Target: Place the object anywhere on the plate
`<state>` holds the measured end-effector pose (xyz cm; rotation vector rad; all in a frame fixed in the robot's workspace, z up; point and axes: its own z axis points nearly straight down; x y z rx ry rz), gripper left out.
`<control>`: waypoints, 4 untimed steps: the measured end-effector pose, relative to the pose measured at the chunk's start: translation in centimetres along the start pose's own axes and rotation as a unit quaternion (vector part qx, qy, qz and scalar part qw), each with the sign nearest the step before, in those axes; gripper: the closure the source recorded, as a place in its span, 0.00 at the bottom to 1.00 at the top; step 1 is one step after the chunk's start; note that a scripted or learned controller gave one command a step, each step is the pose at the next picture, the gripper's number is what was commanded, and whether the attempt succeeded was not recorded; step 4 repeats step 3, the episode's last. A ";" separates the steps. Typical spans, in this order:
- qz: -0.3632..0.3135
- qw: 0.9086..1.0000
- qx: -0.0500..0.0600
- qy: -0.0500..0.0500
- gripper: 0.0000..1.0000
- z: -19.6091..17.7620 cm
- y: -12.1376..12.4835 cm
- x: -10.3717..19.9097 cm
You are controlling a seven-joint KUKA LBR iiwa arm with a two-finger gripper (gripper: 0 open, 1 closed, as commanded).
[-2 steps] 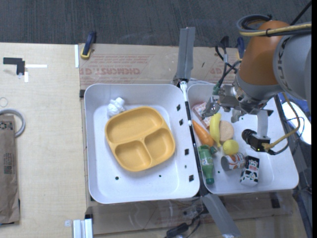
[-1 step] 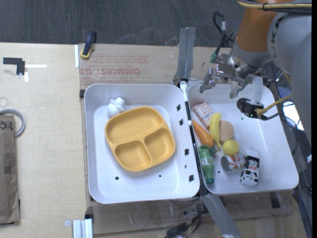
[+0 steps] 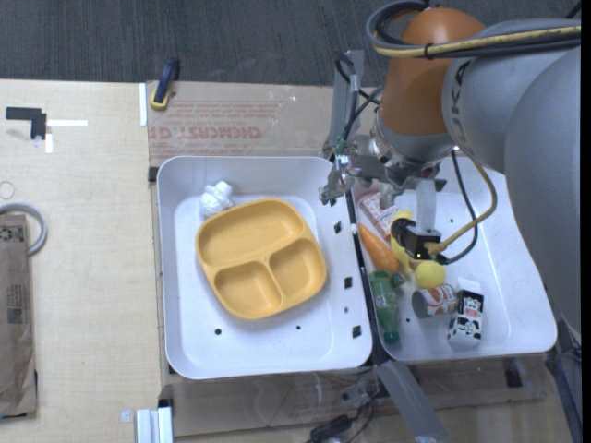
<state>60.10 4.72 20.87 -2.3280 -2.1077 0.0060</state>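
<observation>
Arm fills the upper right of the frame, wrist pointing down over the top-left corner of the right bin. The left bin is centre frame, with the yellow three-compartment plate sitting slightly tilted in its middle and nothing on it. The gripper hangs just right of the wall between the bins. The wrist hardware blocks it, so I can't tell how far open it is, and I see nothing in its grasp. No object has been singled out yet. The candidates are all in the right bin, packed along its left side below the gripper. Going down from the gripper: a red-and-white packet almost under it, then a carrot with its long axis running upper-left to lower-right, then a green bottle lying roughly top-to-bottom against the wall. Further right are a cow-print carton, a small can and a yellow ball. My guess is the packet or the carrot is the pick, being nearest. The key geometry is that the plate lies frame-left and slightly down from the gripper, across the wall, so the carry is a short move leftward. A white crumpled wad touches the plate's upper-left rim, clear of that path.
</observation>
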 end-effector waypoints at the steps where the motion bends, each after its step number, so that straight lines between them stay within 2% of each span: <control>1: -0.041 0.999 -0.001 0.000 0.00 -7.5 2.2 -1.3; 2: 0.041 0.999 -0.001 0.000 0.00 -11.7 0.2 -1.7; 3: 0.050 0.999 0.001 0.000 0.00 -1.2 -4.1 2.0; 4: 0.050 0.999 0.001 0.000 0.00 -1.2 -4.1 2.0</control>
